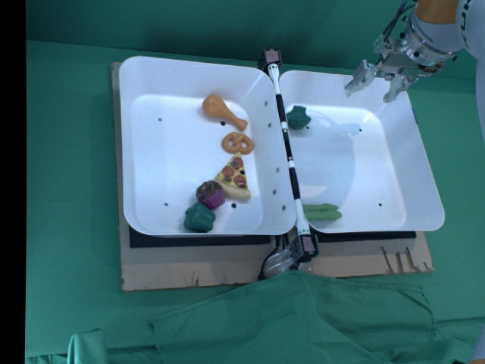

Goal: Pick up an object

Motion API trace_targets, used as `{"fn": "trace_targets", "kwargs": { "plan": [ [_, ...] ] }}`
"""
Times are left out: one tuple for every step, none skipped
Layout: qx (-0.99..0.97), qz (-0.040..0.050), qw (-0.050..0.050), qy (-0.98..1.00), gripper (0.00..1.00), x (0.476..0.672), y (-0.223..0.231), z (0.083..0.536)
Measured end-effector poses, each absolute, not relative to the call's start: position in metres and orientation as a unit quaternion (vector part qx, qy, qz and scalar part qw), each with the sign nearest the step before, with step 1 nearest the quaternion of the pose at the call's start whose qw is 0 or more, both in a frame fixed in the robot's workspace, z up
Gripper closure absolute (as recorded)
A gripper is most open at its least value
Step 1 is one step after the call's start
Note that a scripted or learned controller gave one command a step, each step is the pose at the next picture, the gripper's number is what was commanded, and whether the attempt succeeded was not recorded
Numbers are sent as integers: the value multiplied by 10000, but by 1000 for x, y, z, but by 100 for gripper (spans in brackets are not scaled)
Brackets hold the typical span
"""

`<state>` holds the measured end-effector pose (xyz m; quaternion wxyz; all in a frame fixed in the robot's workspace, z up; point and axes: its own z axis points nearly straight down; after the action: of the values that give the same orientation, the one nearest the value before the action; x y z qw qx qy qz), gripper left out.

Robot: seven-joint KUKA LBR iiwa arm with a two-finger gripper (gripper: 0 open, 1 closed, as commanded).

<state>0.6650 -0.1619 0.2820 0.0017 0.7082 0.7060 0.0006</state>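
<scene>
My gripper [377, 84] hangs open above the far right corner of the right bin [394, 165], with nothing between its fingers. In that bin a dark green broccoli piece [298, 117] lies at the far left and a green bean pod [321, 212] at the near left. The left bin [151, 127] holds an orange chicken drumstick [223, 111], a pretzel [237, 142], a pizza slice [233, 177], a purple cupcake [211, 194] and a dark green pepper [199, 218].
A black-and-white divider bar [285, 146] runs between the two bins. The bins rest on a cardboard sheet [151, 268]. Green cloth [303, 321] is bunched at the near edge.
</scene>
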Motion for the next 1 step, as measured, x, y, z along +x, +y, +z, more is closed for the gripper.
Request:
{"fn": "trace_targets", "kwargs": {
  "plan": [
    [7082,-2,17,7060,0,662,-151,182]
  ]
}}
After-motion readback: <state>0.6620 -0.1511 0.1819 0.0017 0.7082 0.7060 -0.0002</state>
